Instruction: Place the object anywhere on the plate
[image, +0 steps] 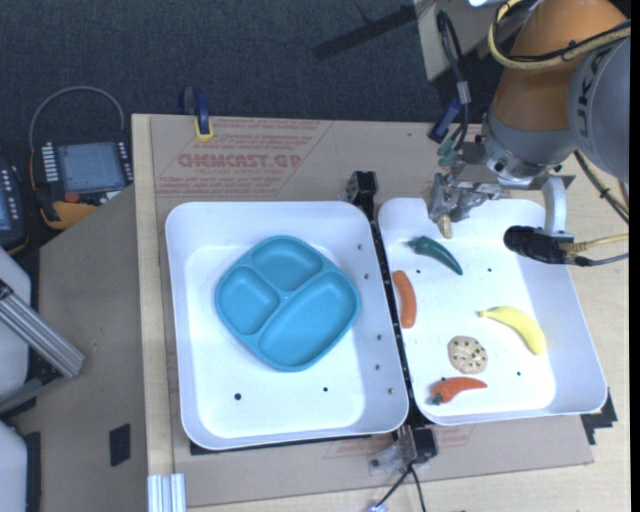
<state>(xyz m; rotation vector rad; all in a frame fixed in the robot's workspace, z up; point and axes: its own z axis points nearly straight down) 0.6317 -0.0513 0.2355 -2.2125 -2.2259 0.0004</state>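
While the arm (560, 80) reaches in from the far right, the left bin (190, 300) holds a blue sectioned plate (288, 301). In the right bin (575, 340) lie a banana (518, 326), an orange sausage (405, 298), a green pepper (436, 253), a red pepper (456, 389) and a cookie (467, 352). At that bin's far edge hovers the hand (447, 208), just beyond the green pepper; whether it is spread or pressed together I cannot tell.

Arm (560, 90) cut off by top and right edges, gripper (447, 212) finger gap too small to tell, wrist hiding bin's far rim (520, 205) behind the fingers
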